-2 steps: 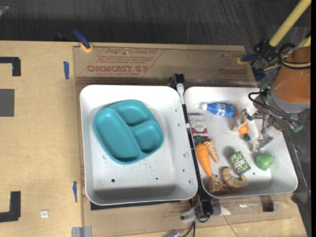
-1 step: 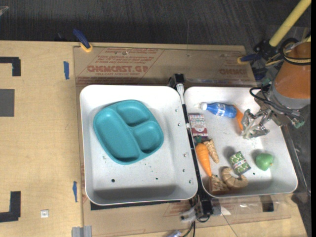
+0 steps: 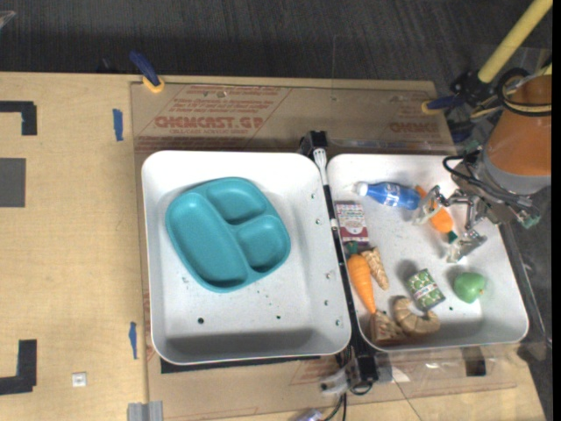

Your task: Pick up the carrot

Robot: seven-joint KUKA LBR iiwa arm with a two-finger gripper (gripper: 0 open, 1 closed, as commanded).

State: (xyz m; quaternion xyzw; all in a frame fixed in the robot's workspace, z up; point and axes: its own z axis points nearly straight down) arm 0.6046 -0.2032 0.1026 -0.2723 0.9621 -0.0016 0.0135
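Camera view: "CHEMCAST" on cardboard (image 3: 210,117)

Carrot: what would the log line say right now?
carrot: lying in right bin, left side | pincer: above bin's right part, apart from carrot | not picked up

Grey arm (image 3: 517,160) reaches in from the right, claw (image 3: 458,222) pointing down.

Robotics lab test bench.
A flat brown cardboard sheet with red print (image 3: 219,112) is clamped to the pale wooden benchtop (image 3: 70,235) by a blue-and-yellow spring clamp (image 3: 145,70); two shallow white plastic bins (image 3: 166,323) sit over dark carpet flooring (image 3: 263,16).
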